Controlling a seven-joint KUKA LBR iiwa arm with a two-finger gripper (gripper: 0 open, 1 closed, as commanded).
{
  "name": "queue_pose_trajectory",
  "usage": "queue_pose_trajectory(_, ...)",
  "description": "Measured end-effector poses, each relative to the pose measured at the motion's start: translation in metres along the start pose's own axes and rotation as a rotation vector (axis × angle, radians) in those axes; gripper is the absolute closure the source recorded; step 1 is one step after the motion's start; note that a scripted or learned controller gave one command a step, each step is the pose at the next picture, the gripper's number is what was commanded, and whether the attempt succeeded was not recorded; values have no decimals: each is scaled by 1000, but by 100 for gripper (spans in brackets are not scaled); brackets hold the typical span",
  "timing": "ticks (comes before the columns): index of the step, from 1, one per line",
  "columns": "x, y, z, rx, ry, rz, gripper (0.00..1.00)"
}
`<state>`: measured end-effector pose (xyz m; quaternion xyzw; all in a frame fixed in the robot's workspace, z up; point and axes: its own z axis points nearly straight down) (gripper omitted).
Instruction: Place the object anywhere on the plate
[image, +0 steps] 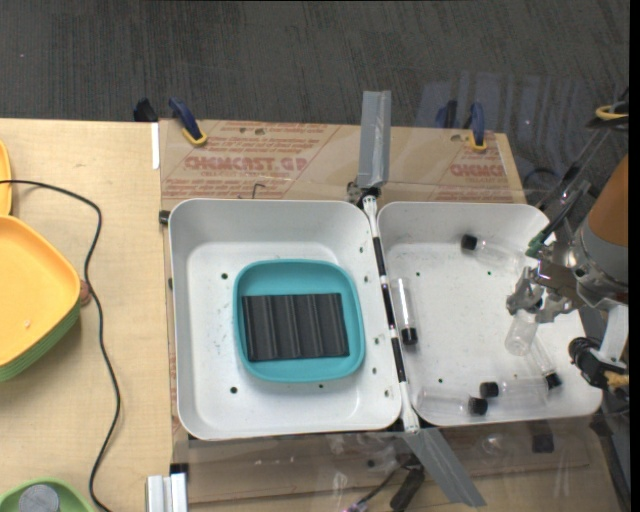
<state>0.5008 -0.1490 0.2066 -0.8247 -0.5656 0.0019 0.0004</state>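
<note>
Nearby, clear tubes lie around the right bin; whether the fingers are open, I cannot tell.

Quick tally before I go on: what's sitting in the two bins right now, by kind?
Teal plate with dark ridged insert, left bin: 1
Clear tubes with black caps, right bin: 4, at; the last is hard to make out
Total: 5
</note>
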Motion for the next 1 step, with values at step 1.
queue_pose_trajectory(1,0,0,0,0,0,0,0)
